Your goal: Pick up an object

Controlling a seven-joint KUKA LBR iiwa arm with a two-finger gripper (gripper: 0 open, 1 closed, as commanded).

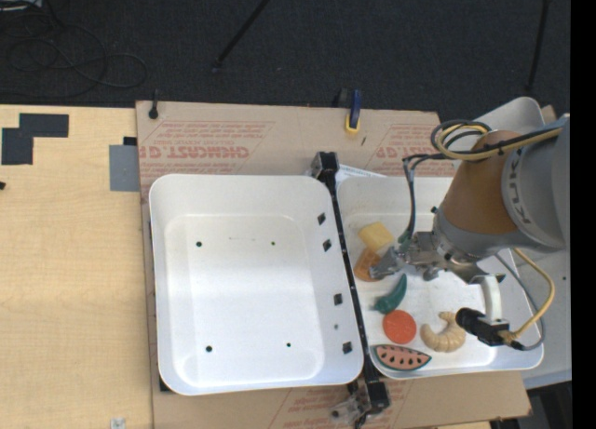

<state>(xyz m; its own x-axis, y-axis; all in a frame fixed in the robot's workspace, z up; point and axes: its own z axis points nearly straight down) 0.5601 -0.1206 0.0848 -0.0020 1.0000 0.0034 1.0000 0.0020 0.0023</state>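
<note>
Meanwhile, at the left of the frame, bare wooden worktop [65, 269] gives way to a cardboard sheet [242, 139] carrying two shallow bins. The left bin [186, 222] fills the centre of the picture. Just past the black divider, the right bin [391, 199] holds a cluster of small toy foods: a yellow wedge [376, 235] near its upper left, a green pepper-like piece [392, 292] below it, a red round piece [400, 327] lower still, a watermelon slice [401, 358] at the bottom rim, and a tan croissant [443, 334] to the right of these. The jaws [386, 267] sit low in the bin between the yellow wedge and the green piece, close to both; whether they stand apart or together cannot be told from this angle, and nothing is seen clamped in them. At far right looms the grey and orange arm [484, 194]. The toys look light, rigid and smooth, probably slippery plastic; the yellow wedge, nearest candidate, seems best gripped across its flatter sides.
</note>
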